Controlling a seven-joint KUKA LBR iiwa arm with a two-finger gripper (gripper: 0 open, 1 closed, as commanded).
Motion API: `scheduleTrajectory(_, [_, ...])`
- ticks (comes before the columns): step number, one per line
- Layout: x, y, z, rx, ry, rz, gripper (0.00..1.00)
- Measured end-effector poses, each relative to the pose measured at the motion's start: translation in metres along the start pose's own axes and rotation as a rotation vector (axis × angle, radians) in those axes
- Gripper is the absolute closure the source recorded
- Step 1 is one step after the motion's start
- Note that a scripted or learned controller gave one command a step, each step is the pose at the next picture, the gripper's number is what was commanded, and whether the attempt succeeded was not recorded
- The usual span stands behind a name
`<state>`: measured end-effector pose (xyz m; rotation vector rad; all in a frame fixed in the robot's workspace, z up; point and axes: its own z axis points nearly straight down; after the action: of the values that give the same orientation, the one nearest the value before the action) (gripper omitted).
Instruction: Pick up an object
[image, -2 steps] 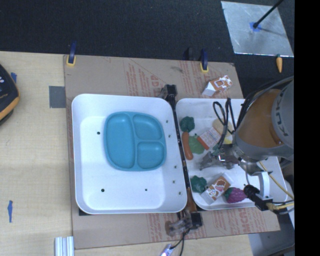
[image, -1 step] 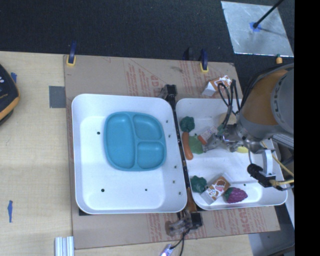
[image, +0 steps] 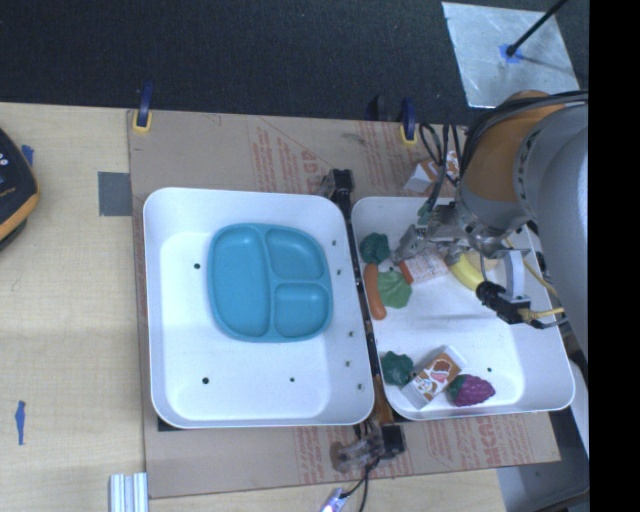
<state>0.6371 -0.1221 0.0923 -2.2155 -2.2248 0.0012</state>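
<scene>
Brown cardboard with faint red print, too blurred to read, covers the wooden bench and carries both bins. Nearest in the right bin lie a dark green toy, a small printed packet whose picture cannot be made out, and a purple grape-like bunch. Farther in, an orange carrot-like piece lies with its long axis running near to far, touching a green leafy piece; another dark green piece sits beyond. The gripper hangs low by a white-and-red packet and a yellow piece; its opening cannot be judged. The left bin holds a blue divided plate.
</scene>
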Motion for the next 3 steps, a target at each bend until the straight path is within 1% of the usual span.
scheduleTrajectory(1, [-0.025,0.009,-0.074,-0.001,-0.001,0.001,0.0])
scheduleTrajectory(2, [-0.057,0.001,-0.012,-0.006,-0.002,-0.001,0.0])
scheduleTrajectory(3, [-0.059,0.001,-0.024,-0.007,-0.006,-0.005,1.0])
